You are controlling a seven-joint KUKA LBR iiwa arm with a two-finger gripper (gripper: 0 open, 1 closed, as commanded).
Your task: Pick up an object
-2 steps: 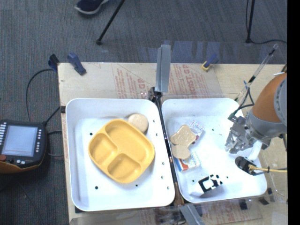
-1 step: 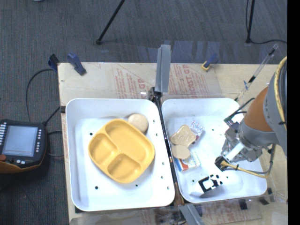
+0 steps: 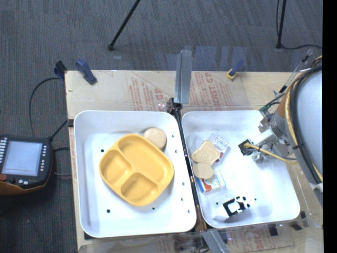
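Pickings: a black-and-white block (image 3: 236, 205) sits nearest in the right-hand bin (image 3: 274, 188), apart from the toast-shaped pieces (image 3: 205, 153) beyond. Farther back the gripper (image 3: 261, 153) hangs over bare floor; open or shut, I cannot tell. Centre over the block before descending.

My arm (image 3: 316, 125) is a broad, rounded shell, pale grey and smooth, with a soft sheen. An orange band (image 3: 283, 104) rings it just above the wrist. Thin cables (image 3: 304, 86), dark and yellow, curve along the shell's edge. The wrist (image 3: 275, 124) is a cluster of small silvery metal parts, blocky and angular. My pincer (image 3: 263, 154) is pale grey; its shape is too small and blurred to tell.
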